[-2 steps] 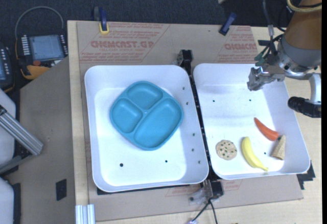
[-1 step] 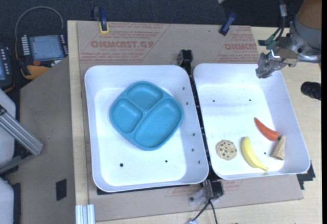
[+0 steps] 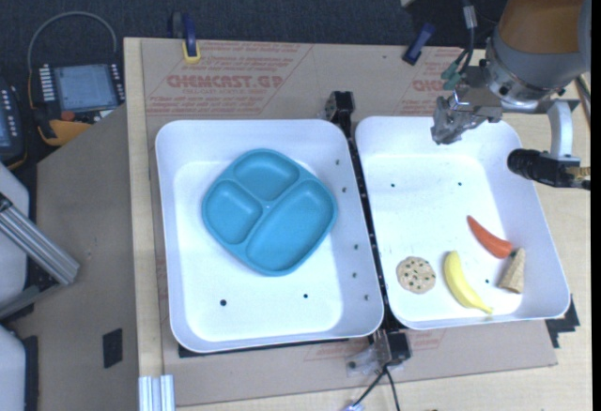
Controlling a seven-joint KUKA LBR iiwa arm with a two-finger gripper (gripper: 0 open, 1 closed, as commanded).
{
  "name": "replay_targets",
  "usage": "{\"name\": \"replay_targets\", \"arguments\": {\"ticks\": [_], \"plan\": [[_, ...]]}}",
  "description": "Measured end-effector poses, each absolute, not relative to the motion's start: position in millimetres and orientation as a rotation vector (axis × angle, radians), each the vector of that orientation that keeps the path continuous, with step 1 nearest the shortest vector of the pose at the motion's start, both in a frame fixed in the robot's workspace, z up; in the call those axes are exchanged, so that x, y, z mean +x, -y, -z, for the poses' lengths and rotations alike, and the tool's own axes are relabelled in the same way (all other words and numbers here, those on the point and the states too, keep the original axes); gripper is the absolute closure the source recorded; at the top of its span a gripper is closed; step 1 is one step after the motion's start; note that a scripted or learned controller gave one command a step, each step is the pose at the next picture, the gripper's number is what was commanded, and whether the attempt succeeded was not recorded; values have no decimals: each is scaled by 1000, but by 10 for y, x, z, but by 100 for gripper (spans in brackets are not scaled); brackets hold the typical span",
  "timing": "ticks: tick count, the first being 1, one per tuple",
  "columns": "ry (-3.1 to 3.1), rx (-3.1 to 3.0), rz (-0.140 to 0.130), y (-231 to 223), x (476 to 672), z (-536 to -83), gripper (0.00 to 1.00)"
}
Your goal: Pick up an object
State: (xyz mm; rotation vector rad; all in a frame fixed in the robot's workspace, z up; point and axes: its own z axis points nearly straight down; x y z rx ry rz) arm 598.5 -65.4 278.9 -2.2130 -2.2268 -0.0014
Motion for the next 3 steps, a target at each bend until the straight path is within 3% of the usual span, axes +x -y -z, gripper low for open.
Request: {"name": "replay_targets", "arguments": {"ticks": [3], "plan": [[2227,-2212,1,-765,5929,-2496,100]]}}
